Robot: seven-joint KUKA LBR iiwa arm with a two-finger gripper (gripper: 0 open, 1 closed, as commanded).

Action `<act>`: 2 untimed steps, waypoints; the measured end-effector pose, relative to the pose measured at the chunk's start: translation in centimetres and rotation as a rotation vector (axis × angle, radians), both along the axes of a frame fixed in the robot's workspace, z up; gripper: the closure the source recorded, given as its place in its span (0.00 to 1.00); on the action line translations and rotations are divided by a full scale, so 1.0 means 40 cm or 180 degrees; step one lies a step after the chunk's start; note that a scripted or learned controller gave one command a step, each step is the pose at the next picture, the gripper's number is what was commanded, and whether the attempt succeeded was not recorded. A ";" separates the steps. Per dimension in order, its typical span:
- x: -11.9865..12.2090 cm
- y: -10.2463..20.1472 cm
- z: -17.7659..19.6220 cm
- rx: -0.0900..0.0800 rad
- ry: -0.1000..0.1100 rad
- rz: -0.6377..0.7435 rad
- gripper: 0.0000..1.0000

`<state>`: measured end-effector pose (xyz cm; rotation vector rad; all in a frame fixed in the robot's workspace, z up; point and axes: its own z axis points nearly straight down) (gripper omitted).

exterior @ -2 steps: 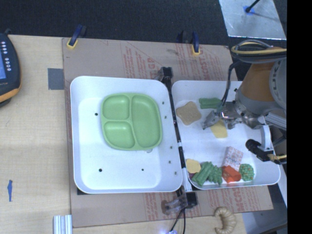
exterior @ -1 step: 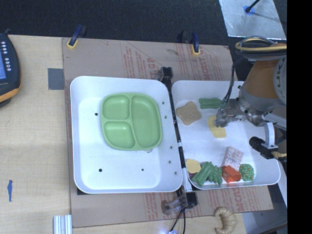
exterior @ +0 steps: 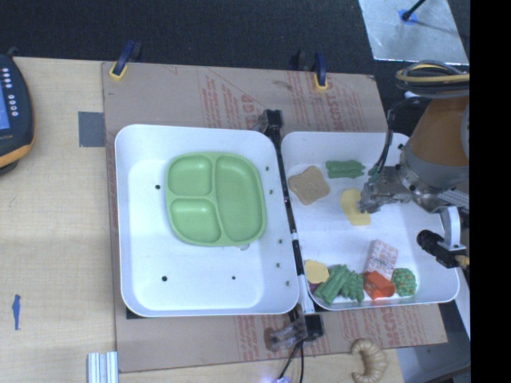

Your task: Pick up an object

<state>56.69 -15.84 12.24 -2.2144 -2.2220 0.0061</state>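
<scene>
The arm is reaching in over the right bin (exterior: pixel 319 142), and its pincer (exterior: pixel 369 201) is hanging low, right at the yellow piece (exterior: pixel 352 206) that is lying near the middle of that bin. The dark fingers are sitting against the piece's right edge, but the angle is hiding whether they are apart or together, so I cannot tell their state, and nothing is visibly sitting between them. Judging from this, the pick is not yet made: the yellow piece is resting on the bin floor, and no object is lifted.

The other candidates are all lying untouched in the same right bin. A tan bread slice (exterior: pixel 308 187) is lying to the left of the yellow piece, a green leafy piece (exterior: pixel 345 168) is lying just beyond it toward the bin's far wall, and along the near wall a row is sitting: a small yellow-orange piece (exterior: pixel 316 272), green beans (exterior: pixel 338 285), a red piece (exterior: pixel 378 285), a pale wrapped block (exterior: pixel 381 256) and a green broccoli piece (exterior: pixel 404 282).

The left bin (exterior: pixel 136 214), beside the right bin, is carrying a green divided plate (exterior: pixel 215 199).

What is left, by my reading, is nearly everything: closing on a piece, confirming the hold, and raising it clear of the bin.
</scene>
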 end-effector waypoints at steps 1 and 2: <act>0.026 -0.112 0.041 -0.0006 -0.0018 -0.0007 1.00; 0.024 -0.109 0.039 -0.0002 -0.0011 -0.0003 0.00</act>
